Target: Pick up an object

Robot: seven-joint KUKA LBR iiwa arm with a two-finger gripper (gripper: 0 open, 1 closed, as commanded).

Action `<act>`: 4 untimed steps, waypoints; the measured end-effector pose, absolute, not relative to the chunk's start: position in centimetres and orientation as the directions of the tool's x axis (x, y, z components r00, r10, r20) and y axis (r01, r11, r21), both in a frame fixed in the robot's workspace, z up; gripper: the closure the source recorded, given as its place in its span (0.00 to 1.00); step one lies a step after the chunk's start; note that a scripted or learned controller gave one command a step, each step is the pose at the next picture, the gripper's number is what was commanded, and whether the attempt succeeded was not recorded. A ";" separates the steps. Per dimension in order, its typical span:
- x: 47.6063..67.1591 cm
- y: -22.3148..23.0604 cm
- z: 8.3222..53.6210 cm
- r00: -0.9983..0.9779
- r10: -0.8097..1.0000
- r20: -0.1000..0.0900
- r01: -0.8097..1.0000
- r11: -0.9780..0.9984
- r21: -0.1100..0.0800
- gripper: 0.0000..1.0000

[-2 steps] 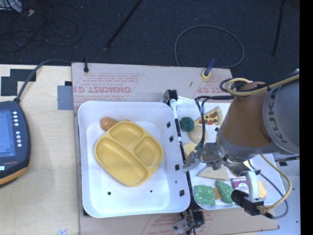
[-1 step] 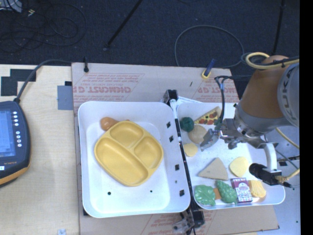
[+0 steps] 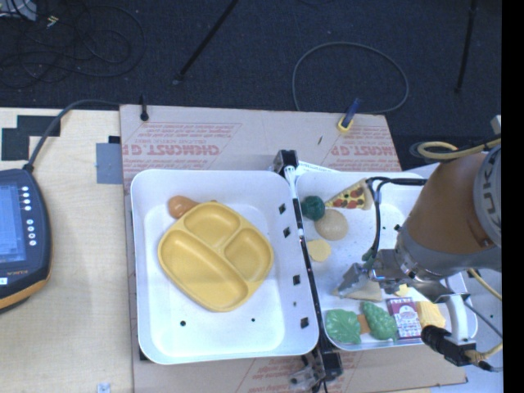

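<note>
A grey handheld console [image 3: 18, 234] with an orange rim sits at the far left of the wooden bench [image 3: 82, 318]. Beside it, on a sheet of printed cardboard [image 3: 205, 142], stand two shallow white bins. The left bin [image 3: 155, 318] holds a yellow divided plate [image 3: 214, 255], with an orange toy [image 3: 180, 206] touching the plate's upper left edge.

Across the black divider [image 3: 300, 252], the right bin [image 3: 409, 188] carries a scatter of toy food: a dark green ball [image 3: 313, 208] next to a pale egg-shaped piece [image 3: 332, 224], a pizza slice [image 3: 350, 196] just above them, and a small yellow disc [image 3: 318, 250] below. Along the bin's near edge lie two green leafy pieces [image 3: 360, 326], a small red-and-white packet [image 3: 405, 318] and a yellow block [image 3: 432, 314].

The arm [image 3: 450, 215], its orange band prominent, reaches in from the right with its gripper [image 3: 357, 280] low over the bin's middle. Whether the jaws stand wide or closed cannot be told from this angle. A pale wedge [image 3: 370, 294] lies just beneath the gripper, touching or nearly so; nothing is visibly held between the fingers.
</note>
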State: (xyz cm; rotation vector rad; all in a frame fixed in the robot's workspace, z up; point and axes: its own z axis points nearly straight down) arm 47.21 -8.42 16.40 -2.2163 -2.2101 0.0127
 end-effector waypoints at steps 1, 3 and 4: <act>47.4 -9.8 10.3 0.001 1.000 0.003 1.000 -0.001 -0.012 0.00; 47.5 -10.8 8.6 0.001 1.000 0.001 1.000 -0.001 -0.005 0.00; 51.1 -12.2 8.7 -0.001 1.000 0.004 1.000 0.001 -0.005 0.00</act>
